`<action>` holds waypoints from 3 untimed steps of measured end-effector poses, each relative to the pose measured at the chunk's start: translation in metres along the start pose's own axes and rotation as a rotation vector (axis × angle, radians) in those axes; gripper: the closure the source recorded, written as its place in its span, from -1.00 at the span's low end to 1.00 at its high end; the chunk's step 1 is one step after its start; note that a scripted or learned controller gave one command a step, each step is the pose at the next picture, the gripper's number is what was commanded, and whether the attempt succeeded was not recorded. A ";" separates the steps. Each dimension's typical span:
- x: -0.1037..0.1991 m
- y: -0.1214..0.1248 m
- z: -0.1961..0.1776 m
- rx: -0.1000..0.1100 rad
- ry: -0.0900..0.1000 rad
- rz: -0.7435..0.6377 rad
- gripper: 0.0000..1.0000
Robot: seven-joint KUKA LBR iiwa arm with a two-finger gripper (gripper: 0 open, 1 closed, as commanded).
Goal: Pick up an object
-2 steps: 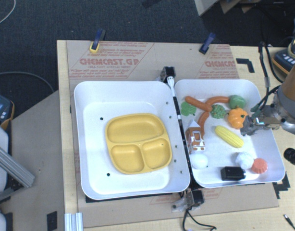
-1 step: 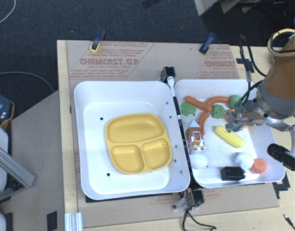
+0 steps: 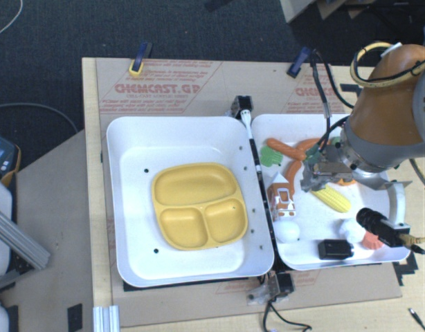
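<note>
Two white bins [image 3: 122, 144] fill the bench, and at right of frame the gripper [image 3: 320, 175] hangs above a corn cob [image 3: 332, 199], its grip possibly closed, impossible to tell.

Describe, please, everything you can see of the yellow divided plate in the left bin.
The yellow divided plate looks like smooth plastic, a rounded rectangle with three compartments: one large along its far side, two smaller along its near side. It lies flat, right way up and slightly turned, about the middle of the left bin, resting on the bin's white floor. Nothing lies in its compartments, and no other thing touches it.
</note>
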State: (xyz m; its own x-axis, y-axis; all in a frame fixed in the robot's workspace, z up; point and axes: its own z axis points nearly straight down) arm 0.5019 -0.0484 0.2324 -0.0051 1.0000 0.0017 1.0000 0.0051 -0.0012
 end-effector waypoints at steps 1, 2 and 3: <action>0.055 0.025 0.005 -0.004 0.000 -0.002 1.00; 0.114 0.038 0.015 -0.003 0.000 -0.002 1.00; 0.111 0.030 -0.002 -0.004 -0.001 0.004 1.00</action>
State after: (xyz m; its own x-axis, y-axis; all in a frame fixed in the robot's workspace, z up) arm 0.5315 0.0626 0.2341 -0.0011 1.0000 0.0003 1.0000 0.0011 0.0028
